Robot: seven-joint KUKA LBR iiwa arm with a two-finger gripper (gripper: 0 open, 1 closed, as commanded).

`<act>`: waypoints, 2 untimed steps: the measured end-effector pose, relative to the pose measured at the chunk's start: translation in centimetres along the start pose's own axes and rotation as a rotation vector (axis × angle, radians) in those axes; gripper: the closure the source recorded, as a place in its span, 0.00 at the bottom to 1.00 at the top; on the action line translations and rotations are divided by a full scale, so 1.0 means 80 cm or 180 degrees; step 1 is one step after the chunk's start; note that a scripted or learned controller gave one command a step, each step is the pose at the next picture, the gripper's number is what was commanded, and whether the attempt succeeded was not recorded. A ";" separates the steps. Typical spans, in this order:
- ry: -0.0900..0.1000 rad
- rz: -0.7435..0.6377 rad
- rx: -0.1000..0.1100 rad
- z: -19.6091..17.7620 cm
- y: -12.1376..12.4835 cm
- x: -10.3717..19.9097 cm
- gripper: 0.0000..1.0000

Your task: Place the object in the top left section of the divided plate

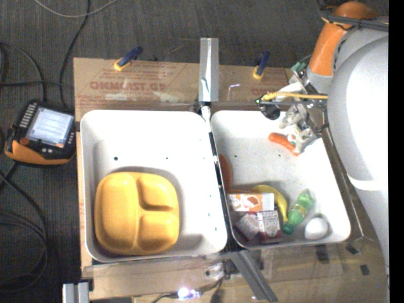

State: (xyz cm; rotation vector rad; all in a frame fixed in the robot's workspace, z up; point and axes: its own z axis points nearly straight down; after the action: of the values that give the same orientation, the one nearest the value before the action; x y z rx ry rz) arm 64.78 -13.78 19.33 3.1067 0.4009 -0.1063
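I've got the pincer (pixel 302 133) low over the far corner of the right bin (pixel 252 169), fingers pointing down; I cannot tell whether they're parted or shut from up here; the orange carrot (pixel 279 140) lies on the bin floor touching the pincer on its left side, not visibly between the fingers; nearer the camera from the pincer sits a cluster: banana (pixel 278 197), green bottle (pixel 298 210), white egg-shaped thing (pixel 315 227), two snack packets (pixel 252 214); well off to the pincer's left, in the left bin (pixel 151 125), I see the yellow divided plate (pixel 137 212), all sections bare; the teach pendant (pixel 41 133) rests beyond the worktop's left edge.
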 end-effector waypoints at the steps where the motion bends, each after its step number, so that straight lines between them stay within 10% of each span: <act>1: 0.0184 -0.0308 0.0000 0.019 -0.097 0.003 1.00; 2: 0.0184 -0.0991 -0.0030 0.016 -0.095 0.034 1.00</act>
State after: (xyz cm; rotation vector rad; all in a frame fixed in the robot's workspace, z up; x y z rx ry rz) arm 65.43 -5.74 17.85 3.0170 0.8808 -0.0156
